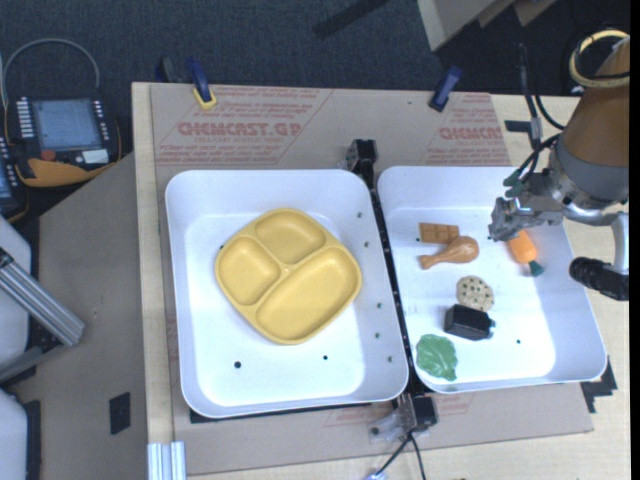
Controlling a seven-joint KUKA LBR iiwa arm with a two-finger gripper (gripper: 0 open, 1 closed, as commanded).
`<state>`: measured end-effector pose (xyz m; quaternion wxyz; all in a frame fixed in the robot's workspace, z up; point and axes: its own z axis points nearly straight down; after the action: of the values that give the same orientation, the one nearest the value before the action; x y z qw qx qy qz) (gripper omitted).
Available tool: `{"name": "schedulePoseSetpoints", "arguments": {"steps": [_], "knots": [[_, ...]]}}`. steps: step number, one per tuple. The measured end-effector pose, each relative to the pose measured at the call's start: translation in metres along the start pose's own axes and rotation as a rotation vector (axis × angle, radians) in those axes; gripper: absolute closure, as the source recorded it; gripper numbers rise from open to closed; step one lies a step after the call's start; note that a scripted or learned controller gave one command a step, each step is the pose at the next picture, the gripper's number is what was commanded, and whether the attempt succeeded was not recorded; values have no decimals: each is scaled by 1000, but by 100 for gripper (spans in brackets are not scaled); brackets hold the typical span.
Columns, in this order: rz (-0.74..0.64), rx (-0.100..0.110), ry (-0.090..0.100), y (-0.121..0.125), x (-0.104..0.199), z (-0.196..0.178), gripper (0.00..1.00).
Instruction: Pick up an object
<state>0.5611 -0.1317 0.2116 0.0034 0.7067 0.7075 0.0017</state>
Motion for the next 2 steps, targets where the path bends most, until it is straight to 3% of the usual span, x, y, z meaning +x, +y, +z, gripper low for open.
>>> {"name": "schedulePoseSetpoints", "arguments": {"steps": [2], "knots": [[-3, 10, 4, 0, 110, 9, 100]]}}
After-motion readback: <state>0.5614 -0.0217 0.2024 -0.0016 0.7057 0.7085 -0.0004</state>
